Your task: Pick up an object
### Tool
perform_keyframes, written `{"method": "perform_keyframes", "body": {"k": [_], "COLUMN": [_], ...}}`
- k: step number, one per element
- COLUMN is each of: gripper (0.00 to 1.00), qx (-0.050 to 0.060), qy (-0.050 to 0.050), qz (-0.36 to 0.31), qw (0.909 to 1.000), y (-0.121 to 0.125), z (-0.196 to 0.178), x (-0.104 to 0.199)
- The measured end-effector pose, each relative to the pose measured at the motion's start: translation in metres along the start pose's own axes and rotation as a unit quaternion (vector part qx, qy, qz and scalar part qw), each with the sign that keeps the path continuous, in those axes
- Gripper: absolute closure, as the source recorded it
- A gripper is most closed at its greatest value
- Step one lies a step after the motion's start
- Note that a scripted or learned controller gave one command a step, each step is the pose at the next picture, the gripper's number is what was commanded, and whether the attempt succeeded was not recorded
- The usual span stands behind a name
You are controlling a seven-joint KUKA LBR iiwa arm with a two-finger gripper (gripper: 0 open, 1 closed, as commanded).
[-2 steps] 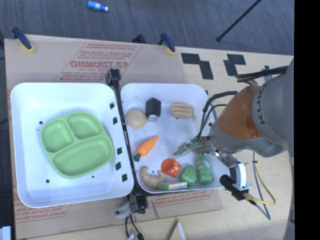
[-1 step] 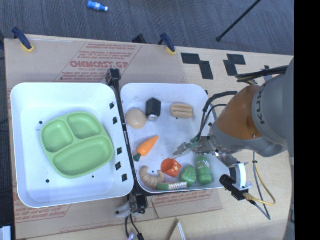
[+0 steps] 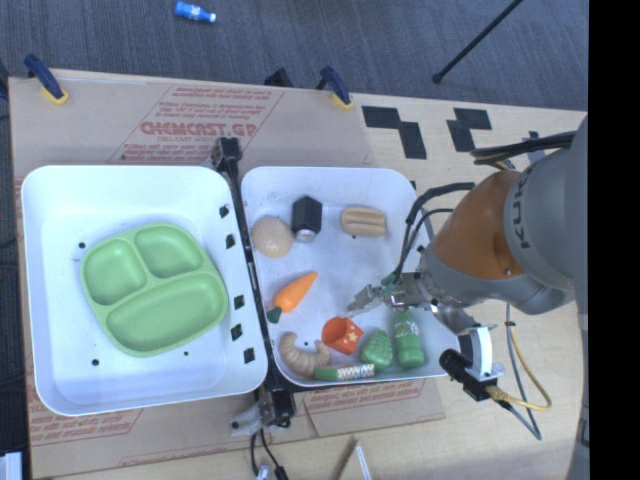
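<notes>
In the right bin [image 3: 400, 183], toward its right wall and lower half, the gripper [image 3: 372, 296] hangs low over the white floor, its metal fingers [image 3: 362, 299] spread apart with nothing between them. Just below and right of it stands a green bottle [image 3: 406, 338], with a rounded green toy [image 3: 377, 351] touching its left side and a red-orange piece bearing a small star [image 3: 343, 334] just left of that. Along the bin's bottom edge lie a pale curved shrimp-like toy [image 3: 296, 351] and a thin green-and-silver stick [image 3: 342, 372]. Left of the gripper, near the bin's middle, a toy carrot [image 3: 294, 293] lies at a slant, green end lower left. Farther up sit a tan round bun [image 3: 271, 236], a small black block with a white end [image 3: 306, 216] and a ridged bread-coloured roll [image 3: 363, 221], spaced apart from each other. The grey arm with its orange band [image 3: 490, 233] comes in over the right wall, cables looping around it. The left bin [image 3: 60, 193] holds a green three-part tray [image 3: 155, 288], set at a slight tilt. Both bins rest on a cardboard sheet [image 3: 200, 118] clamped at its top edge, and a small blue item [image 3: 195, 12] lies on the grey carpet beyond.
</notes>
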State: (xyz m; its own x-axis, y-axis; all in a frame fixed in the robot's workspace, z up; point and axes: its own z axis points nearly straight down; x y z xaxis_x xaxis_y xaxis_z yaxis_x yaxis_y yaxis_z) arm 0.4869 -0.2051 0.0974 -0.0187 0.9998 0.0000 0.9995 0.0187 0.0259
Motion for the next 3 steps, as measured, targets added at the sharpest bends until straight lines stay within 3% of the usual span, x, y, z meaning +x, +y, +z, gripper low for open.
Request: {"method": "perform_keyframes", "body": {"k": [1, 2, 3], "gripper": [0.0, 1.0, 1.0], "qx": [0.0, 0.003, 0.014], "qy": [0.0, -0.003, 0.001], "qz": [0.0, 0.001, 0.006], "qw": [1.0, 1.0, 0.9999], "y": [0.0, -0.003, -0.007], "z": [0.0, -0.008, -0.106], "x": [0.0, -0.003, 0.036]}}
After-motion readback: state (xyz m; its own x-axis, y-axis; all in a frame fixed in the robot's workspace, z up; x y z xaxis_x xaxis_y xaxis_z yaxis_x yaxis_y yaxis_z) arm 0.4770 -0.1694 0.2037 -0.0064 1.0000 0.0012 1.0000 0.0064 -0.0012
